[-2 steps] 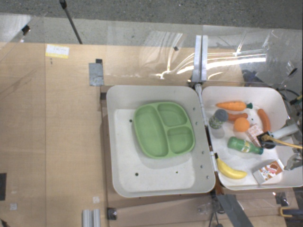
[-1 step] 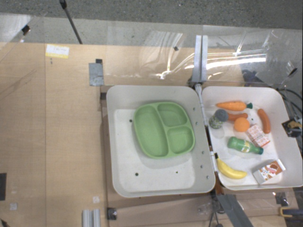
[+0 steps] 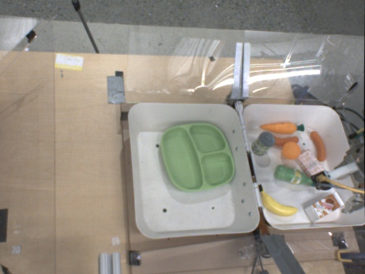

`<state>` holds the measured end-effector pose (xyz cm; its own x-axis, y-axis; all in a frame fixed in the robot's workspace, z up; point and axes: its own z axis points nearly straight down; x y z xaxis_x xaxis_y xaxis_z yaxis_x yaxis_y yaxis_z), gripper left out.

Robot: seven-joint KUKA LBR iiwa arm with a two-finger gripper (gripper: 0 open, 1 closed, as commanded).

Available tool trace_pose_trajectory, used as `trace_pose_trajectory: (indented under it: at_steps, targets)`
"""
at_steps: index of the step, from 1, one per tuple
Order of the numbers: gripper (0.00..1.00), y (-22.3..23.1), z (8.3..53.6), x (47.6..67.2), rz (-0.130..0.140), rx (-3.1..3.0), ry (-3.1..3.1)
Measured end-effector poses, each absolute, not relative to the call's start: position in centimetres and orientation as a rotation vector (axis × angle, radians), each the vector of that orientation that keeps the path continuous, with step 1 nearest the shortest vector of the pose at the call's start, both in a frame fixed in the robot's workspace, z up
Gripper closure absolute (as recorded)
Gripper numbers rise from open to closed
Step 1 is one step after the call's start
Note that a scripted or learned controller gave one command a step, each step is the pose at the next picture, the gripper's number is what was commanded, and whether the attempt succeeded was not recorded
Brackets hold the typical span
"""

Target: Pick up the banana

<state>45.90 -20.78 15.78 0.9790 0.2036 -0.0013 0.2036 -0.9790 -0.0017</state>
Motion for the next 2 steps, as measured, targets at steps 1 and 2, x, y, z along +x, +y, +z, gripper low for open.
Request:
trace_pose_trajectory:
  at_steps: [1, 2]
  targets:
    - [0.0, -23.4, 35.2, 46.0, -0.008, -3.008, -0.92]
    - [0.0, -24.3, 22.6, 46.0, -0.001, -3.083, -0.606]
